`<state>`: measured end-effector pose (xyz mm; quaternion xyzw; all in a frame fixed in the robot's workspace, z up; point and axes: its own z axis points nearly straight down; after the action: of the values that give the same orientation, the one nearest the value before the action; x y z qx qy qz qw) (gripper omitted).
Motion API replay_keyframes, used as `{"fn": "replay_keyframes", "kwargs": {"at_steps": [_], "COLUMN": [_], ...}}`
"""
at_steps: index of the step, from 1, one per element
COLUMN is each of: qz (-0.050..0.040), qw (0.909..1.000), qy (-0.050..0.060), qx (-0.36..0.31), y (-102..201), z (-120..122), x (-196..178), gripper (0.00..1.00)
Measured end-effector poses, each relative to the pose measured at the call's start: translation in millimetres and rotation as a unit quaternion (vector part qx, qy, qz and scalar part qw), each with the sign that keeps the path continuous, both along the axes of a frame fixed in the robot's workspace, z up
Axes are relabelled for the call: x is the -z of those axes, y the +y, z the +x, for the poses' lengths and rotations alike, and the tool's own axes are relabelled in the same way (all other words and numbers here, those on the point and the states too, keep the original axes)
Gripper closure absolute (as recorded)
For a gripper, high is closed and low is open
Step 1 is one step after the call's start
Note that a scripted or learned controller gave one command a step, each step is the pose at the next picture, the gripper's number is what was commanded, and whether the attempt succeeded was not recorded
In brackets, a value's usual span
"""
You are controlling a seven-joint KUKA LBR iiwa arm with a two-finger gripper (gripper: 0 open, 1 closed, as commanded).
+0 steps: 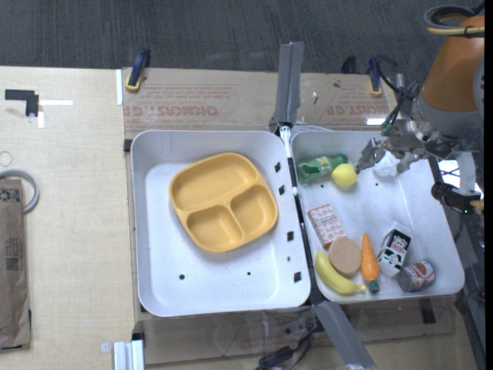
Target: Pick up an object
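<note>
Yellow tray [223, 201] fills left bin [150, 230]; right bin [431, 230] perhaps holds food.

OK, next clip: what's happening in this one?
A grey and orange arm reaches in from the right, its pincer low over the far end of the right bin, near the lemon and green bottle. Nothing shows between its fingers. The yellow divided plate lies alone in the left bin.

claw [383, 154] over right bin [416, 199] back | lemon [344, 176] beside green bottle [320, 167] | yellow plate [223, 201] in left bin [154, 230]
</note>
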<state>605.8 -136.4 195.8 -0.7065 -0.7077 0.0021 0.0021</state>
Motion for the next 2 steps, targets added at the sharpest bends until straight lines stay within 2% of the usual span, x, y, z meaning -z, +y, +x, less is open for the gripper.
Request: {"fn": "replay_keyframes", "kwargs": {"at_steps": [1, 2], "qz": [0.0006, 0.0018], "qw": [0.9991, 0.9787], "qy": [0.001, 0.0], "qx": [-0.043, -0.205], "y": [15.4, 31.5], "z": [-74.9, -114.2], "x": [39.2, 46.0], "gripper": [0.0, 0.0]}}
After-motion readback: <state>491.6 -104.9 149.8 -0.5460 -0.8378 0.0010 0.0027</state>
